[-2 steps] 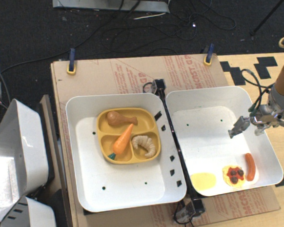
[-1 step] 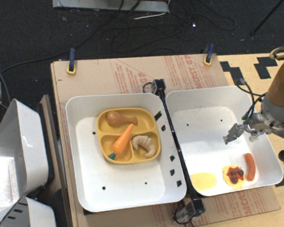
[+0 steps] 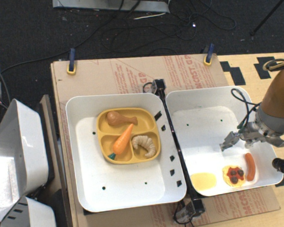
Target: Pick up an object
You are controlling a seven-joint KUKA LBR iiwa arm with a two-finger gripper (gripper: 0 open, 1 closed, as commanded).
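Where red print crossed the cardboard (image 3: 129, 72) we could not read it | yellow tray (image 3: 129, 135) in left bin (image 3: 81, 154): drumstick, orange carrot (image 3: 123, 139), pale shrimp | right bin (image 3: 201, 115): yellow disc, small tart, sausage (image 3: 250, 167) near front | gripper (image 3: 231, 141) hung low above right bin, finger state untellable.

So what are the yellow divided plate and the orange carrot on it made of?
The yellow divided plate looks like moulded plastic: one even colour, smooth, with rounded raised walls between its compartments. The orange carrot looks like toy plastic or rubber too, smooth and evenly coloured with a small green end. Which of the two it is, the view leaves open.
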